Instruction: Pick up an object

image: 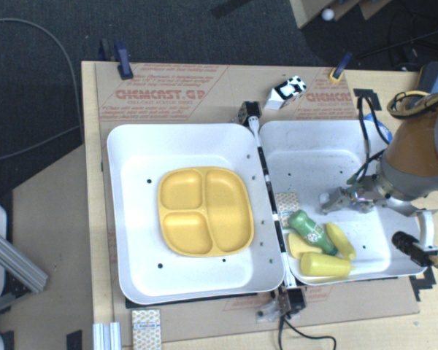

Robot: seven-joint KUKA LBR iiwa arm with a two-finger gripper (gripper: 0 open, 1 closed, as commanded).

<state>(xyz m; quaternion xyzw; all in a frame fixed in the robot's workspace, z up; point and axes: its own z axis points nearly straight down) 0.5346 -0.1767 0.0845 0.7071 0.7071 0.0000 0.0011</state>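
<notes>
I am looking down on 2 white bins sitting side by side on the bench. The left bin (131, 159) is holding a yellow plate (205, 211) with 3 compartments, lying flat near its middle. The right bin (314, 141) is holding a small heap at its near edge: a green bottle (306, 229) lying tilted, a yellow banana (340, 240) just beside it on the right, and a yellow cup (324, 265) lying on its side in front of both, touching them. A small patterned packet (286, 200) is lying just behind the bottle. The arm (416, 152) is reaching in from the right, and the gripper (339, 199) is hanging over the bin floor behind the heap, near the bottle but apart from it. I am seeing nothing between its tips; whether the claw is released or clenched I cannot tell.
</notes>
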